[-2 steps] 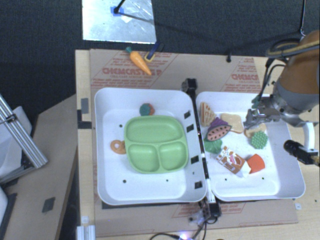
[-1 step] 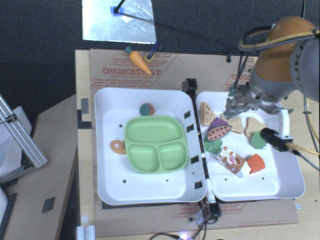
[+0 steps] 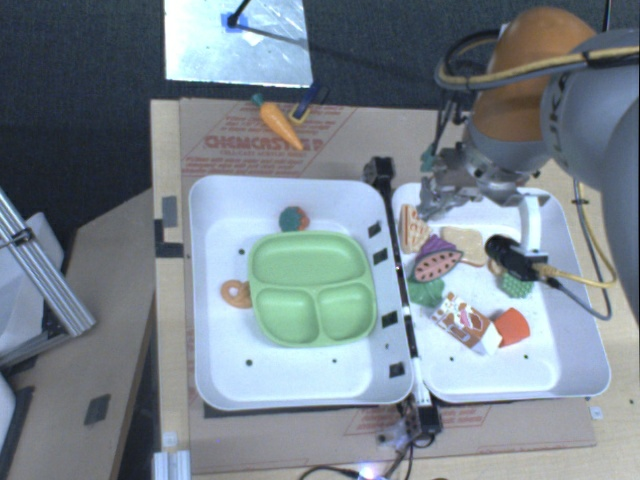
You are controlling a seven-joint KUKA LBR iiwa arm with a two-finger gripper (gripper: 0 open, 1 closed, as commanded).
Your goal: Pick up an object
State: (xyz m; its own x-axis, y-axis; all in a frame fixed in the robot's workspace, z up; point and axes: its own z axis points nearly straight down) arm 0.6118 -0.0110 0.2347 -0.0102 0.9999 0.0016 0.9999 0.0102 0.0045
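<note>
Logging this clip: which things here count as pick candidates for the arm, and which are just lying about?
Job, in the right bin under the gripper:
watermelon slice
striped wedge
red block
patterned box

Lying about:
green divided plate
pretzel
carrot, outside the bins
foil sheet

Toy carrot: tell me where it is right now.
The toy carrot lies outside both bins on the cardboard at the back of the bench, just beyond the far rim of the left bin, below the shiny metal sheet.
</note>
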